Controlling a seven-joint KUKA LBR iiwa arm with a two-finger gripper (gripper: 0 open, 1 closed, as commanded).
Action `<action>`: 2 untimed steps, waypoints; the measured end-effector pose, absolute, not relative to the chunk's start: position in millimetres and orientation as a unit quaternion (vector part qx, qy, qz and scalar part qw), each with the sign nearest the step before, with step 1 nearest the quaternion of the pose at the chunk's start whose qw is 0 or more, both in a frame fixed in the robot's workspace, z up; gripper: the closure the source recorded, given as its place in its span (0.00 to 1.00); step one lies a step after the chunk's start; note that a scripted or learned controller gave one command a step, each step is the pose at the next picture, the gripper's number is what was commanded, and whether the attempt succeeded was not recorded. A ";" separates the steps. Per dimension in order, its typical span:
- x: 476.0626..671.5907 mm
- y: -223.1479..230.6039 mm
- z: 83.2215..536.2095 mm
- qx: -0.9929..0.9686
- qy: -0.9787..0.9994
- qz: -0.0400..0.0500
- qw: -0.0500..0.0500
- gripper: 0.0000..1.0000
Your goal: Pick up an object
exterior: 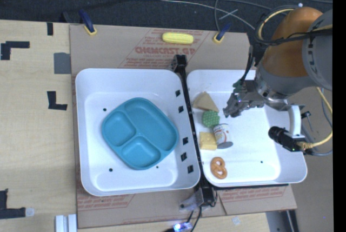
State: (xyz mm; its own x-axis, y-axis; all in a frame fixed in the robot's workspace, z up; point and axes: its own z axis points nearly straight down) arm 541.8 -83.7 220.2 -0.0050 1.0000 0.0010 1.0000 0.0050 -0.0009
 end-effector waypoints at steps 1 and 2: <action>550.2 -32.2 228.5 -0.705 -0.709 0.000 0.001 1.00; 550.4 20.6 236.8 -0.705 -0.709 0.000 0.001 1.00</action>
